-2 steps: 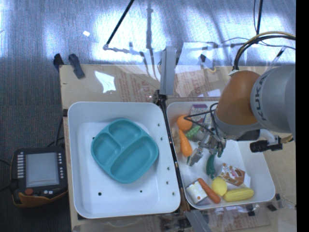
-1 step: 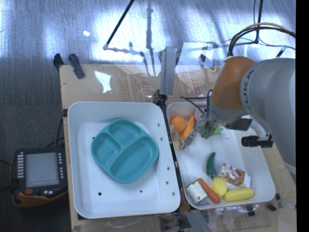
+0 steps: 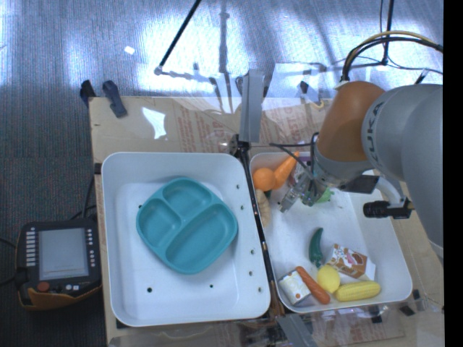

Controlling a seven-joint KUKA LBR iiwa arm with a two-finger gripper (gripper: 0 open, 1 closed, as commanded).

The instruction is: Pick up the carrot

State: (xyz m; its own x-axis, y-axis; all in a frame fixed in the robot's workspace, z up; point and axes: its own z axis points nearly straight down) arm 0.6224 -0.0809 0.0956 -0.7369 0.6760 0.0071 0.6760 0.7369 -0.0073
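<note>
Teal divided plate (image 3: 187,225) lies in the left bin (image 3: 116,194), well apart from the right bin (image 3: 394,255). At that bin's upper left corner the carrot (image 3: 284,169) rests against an orange fruit (image 3: 263,178), with the gripper (image 3: 298,194) just beside it. Whether its fingers are parted or closed cannot be made out, and nothing shows between them; lower right lie a green pepper (image 3: 316,246) and corn cob (image 3: 357,290).

Fixed overhead camera, slanted down on both bins (image 3: 116,186).
</note>
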